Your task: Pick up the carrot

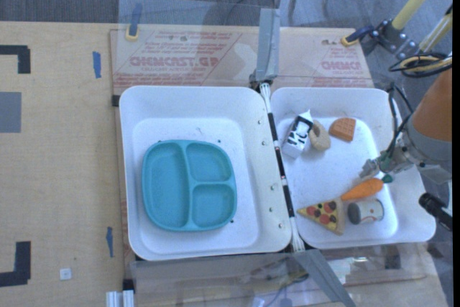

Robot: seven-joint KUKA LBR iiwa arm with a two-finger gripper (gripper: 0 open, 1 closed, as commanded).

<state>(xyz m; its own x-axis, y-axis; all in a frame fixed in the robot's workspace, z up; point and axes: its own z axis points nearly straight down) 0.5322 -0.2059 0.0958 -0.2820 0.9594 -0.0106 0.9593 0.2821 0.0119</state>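
Wooden bench [57, 176] underneath all, pale tan, with black corner marks at 9 and 7 o'clock, bits of blue tape, and grey carpet beyond at 12 o'clock. Clear plastic sheets behind the bins, printed in red; "CHEMCAST" legible on the left sheet [176, 57], the same lettering partly visible on the right sheet [338, 62].

Left bin [136, 226] white and shallow, bearing a teal divided plate [188, 185] with three compartments. Right bin [316, 101] touching it along a hinged seam, holding the small toys.

Arm [435, 118] entering from 3 o'clock, grey and orange, largely cut off by the frame edge. Yellow poles and black cables at 1 o'clock.

Gripper [379, 167] low over the right bin toward its 3 o'clock side, just above the carrot; too small and blurred to tell whether the fingers stand spread or pressed together.

Carrot [363, 189] orange, lying tilted in the right bin at 4 o'clock, just below the gripper. Pizza slice [323, 216] at 6 o'clock in that bin, a small cylindrical can [365, 212] beside it. White carton [297, 134] with black markings, unreadable, at 10 o'clock, a tan lump [320, 140] touching it, an orange waffle-like piece [343, 129] near.
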